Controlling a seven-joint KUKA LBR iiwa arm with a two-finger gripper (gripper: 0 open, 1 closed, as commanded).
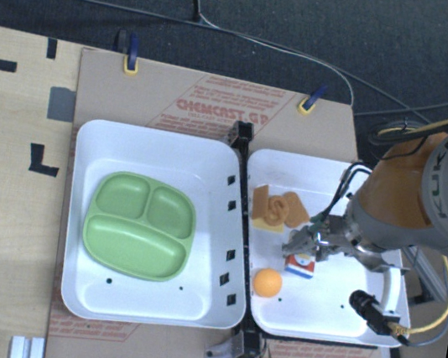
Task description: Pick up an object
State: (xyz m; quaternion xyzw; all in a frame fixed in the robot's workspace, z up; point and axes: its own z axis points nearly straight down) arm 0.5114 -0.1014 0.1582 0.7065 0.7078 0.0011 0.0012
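While the pincer point(304, 249) hovers over the small red-white-blue box point(301, 266), finger state indeterminate, a skewed descent could nudge the box toward the nearby orange ball point(267, 283).

Even, soft light from above is falling, the white bins point(162, 142) are glaring mildly, and details are looking slightly blurred.
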